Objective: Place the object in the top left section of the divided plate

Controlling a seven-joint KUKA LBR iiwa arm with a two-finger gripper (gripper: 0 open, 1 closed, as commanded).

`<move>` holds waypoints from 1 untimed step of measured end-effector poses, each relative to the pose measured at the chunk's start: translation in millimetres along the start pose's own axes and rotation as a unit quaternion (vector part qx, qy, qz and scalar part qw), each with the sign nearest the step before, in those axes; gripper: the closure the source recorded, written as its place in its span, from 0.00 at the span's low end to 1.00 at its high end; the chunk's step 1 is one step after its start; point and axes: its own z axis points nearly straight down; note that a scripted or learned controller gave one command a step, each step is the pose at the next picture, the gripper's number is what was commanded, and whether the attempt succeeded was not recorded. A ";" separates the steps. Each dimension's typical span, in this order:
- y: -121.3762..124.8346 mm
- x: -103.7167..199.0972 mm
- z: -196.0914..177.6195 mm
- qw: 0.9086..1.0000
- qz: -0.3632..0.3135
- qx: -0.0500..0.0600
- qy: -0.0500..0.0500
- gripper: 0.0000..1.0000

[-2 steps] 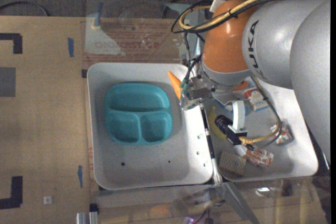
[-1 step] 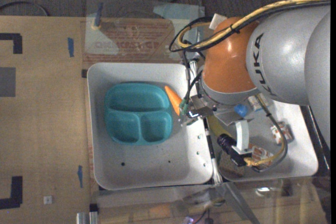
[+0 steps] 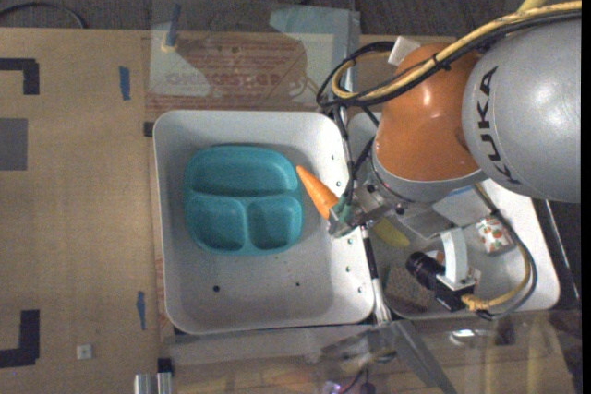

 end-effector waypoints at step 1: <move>25.4 3.2 15.3 0.998 -0.056 -0.002 -0.001 1.00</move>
